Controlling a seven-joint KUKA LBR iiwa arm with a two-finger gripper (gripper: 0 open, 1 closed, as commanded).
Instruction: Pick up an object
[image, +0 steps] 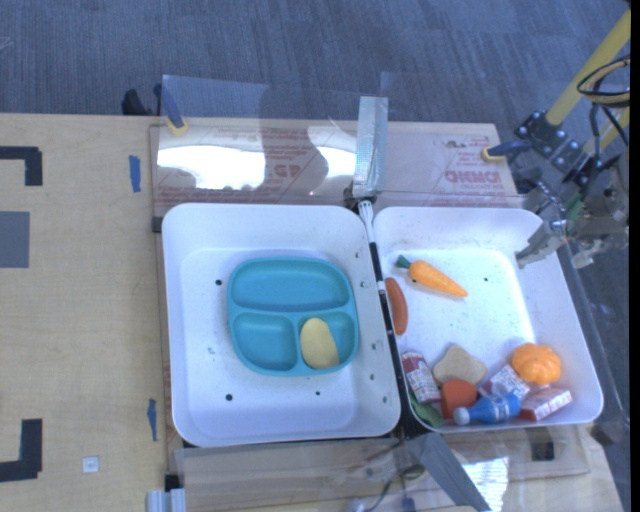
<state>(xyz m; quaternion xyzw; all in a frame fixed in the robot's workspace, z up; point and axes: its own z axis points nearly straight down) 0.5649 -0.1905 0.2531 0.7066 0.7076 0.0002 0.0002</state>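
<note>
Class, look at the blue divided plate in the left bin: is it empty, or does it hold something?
Not empty: the blue plate holds one yellow item in its lower right compartment.

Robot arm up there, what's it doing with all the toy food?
The gripper hangs over the right bin's far edge, holding nothing yet. Below lie a toy carrot, an orange, a bread slice and a blue bottle. In the left bin, a yellow potato-like toy sits on a blue divided plate.
</note>
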